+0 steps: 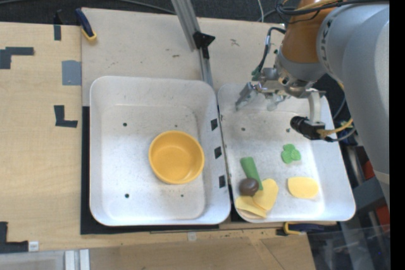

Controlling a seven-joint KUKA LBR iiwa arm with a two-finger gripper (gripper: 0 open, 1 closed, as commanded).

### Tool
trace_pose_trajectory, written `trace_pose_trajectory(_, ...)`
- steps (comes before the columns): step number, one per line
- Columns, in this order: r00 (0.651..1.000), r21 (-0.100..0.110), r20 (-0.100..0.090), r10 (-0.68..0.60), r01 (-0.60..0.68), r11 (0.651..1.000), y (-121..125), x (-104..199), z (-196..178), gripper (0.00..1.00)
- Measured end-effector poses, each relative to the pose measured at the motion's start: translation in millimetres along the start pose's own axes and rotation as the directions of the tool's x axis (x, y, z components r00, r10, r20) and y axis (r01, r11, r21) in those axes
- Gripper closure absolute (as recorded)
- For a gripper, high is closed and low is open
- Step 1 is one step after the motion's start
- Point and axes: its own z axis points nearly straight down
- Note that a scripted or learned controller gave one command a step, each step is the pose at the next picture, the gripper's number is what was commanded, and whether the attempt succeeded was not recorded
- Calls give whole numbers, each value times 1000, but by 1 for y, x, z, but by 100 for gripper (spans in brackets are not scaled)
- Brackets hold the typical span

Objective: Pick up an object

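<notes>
Yellow bowl point(176, 156) sits in the left bin point(107, 98), while the gripper point(258, 98), jaws open and holding nothing, hangs at the right bin's point(329, 199) twelve o'clock end, green toy point(290, 153) at five o'clock.

A yellow bowl point(176, 156) is seen in the white, black-speckled left bin point(114, 136). Green stick point(250, 167), brown ball point(249, 186), yellow pieces point(304, 187) and green blob point(290, 153) are seen in the right bin point(253, 129).

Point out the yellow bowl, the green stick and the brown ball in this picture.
yellow bowl point(176, 157), camera view, on its inner floor.
green stick point(250, 167), camera view, on the middle of its length.
brown ball point(249, 186), camera view, on its top.
</notes>
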Motion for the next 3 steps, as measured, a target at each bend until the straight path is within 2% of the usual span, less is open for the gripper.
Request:
trace_pose_trajectory(1,1000,-6,2,-1,1,1000,-2,0,63,0)
trace_pose_trajectory(2,1000,-5,0,-1,1,1000,-2,0,51,100)
trace_pose_trajectory(3,1000,-11,1,0,0,1000,1,-8,2,100)
